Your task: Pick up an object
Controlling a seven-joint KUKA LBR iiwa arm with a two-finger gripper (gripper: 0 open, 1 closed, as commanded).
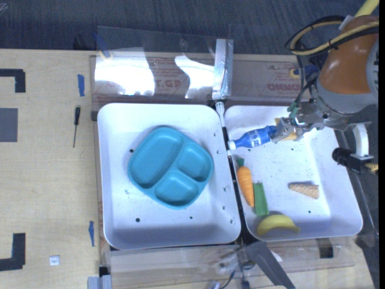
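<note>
divided plate [171, 166]: solid turquoise blue
left bin [114, 125]: white, a few dark specks
right bin [337, 161]: white, finely speckled
bottle [254, 138]: blue, with a white label band
carrot [245, 185]: orange
green stick [260, 198]: plain green
banana [277, 223]: yellow
cone [304, 189]: tan, waffle-patterned
surface [42, 185]: pale wood grain, black corner marks
arm [349, 71]: grey with an orange band

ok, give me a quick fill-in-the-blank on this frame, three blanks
1. The blue divided plastic plate lies in the ____ bin.
2. The orange toy carrot lies right beside a ____ stick.
3. The gripper is at the end of the blue plastic ____.

Missing: left; green; bottle
</note>
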